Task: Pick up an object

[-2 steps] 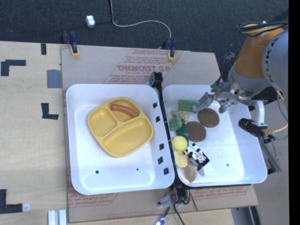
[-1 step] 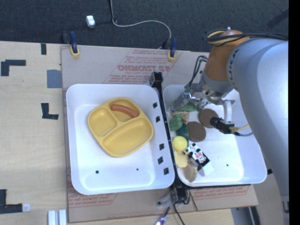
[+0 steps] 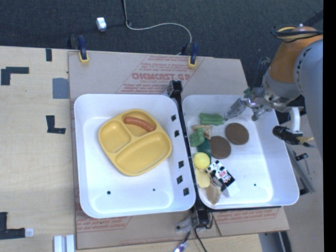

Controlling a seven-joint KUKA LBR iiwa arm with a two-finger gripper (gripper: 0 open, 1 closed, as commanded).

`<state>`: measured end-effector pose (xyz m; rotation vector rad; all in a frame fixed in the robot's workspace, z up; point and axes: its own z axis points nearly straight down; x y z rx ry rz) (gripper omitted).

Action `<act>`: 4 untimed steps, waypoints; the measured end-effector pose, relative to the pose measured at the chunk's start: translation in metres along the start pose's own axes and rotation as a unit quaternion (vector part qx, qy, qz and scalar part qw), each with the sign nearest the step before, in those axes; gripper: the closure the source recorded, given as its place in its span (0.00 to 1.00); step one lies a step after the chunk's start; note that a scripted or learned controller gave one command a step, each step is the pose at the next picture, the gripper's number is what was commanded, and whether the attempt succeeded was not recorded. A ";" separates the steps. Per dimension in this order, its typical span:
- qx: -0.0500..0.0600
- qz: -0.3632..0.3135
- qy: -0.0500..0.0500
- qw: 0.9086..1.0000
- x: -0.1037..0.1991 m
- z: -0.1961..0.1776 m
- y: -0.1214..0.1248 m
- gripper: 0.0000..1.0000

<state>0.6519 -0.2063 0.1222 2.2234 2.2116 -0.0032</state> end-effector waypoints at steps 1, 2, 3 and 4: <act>0.001 -0.002 0.002 1.000 -0.019 0.038 -0.049 0.00; 0.005 -0.004 0.004 1.000 -0.015 0.038 0.017 0.00; 0.000 -0.002 0.002 1.000 -0.018 0.035 -0.059 0.00; -0.003 -0.006 -0.001 1.000 0.059 0.036 -0.012 0.00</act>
